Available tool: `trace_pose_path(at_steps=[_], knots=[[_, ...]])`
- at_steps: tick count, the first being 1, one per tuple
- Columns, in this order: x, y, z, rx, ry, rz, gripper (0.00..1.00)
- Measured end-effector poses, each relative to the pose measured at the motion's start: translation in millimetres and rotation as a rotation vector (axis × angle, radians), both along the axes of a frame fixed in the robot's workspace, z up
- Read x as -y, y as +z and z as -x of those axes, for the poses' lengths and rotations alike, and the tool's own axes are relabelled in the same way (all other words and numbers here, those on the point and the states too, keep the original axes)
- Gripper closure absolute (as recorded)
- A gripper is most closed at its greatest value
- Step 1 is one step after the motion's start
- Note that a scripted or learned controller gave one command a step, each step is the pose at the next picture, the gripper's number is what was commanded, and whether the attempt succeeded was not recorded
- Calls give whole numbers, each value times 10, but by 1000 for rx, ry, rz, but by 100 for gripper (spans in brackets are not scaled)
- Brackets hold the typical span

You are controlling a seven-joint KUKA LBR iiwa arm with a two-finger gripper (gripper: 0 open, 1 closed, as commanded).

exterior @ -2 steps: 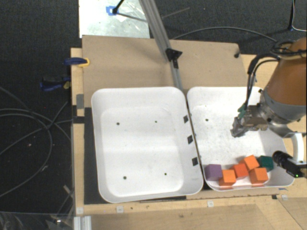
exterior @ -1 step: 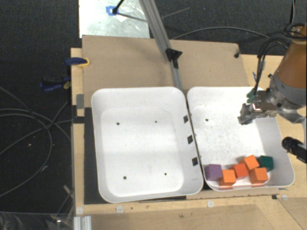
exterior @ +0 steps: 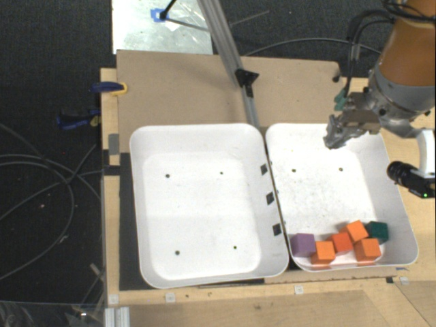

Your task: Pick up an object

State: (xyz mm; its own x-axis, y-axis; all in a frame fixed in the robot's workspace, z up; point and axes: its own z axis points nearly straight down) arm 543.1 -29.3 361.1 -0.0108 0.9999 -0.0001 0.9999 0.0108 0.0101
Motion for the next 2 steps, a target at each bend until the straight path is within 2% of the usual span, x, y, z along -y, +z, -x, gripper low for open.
trace_pose_path(at_steps=[1, 2], knots=[[28, -35, 19, -7, -5, 0, 0], [-241, -935, 575, -17, -8, -1, 0]])
